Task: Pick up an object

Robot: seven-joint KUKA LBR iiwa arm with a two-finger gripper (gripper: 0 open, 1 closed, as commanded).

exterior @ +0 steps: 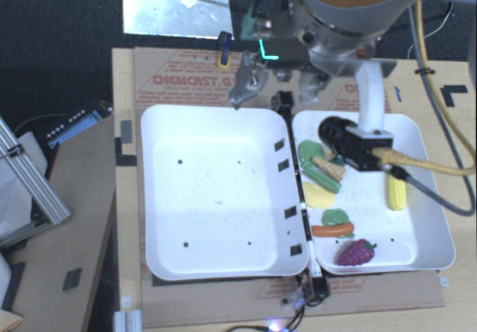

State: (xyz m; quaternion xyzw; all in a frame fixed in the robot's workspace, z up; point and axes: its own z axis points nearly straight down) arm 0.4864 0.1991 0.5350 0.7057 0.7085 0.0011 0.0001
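Observation:
Several toy foods lie in the right bin (pixel 425 241): a green piece (pixel 308 151), a tan striped piece (pixel 328 168), a flat yellow piece (pixel 320 195), a small green piece (pixel 335 215), an orange-red sausage (pixel 332 230), purple grapes (pixel 355 252) and a yellow corn cob (pixel 396 192). My gripper (pixel 279 92) hangs high over the back edge where the two bins meet. It is open, with nothing between its fingers (pixel 246 89). The foods lie in front of it and to its right.
The left bin (pixel 216 196) sits beside the right one, with black clips (pixel 289 166) along the shared rim. Both bins rest on a cardboard sheet (pixel 186 77). A yellow-and-blue clamp (pixel 223 51) stands at the back.

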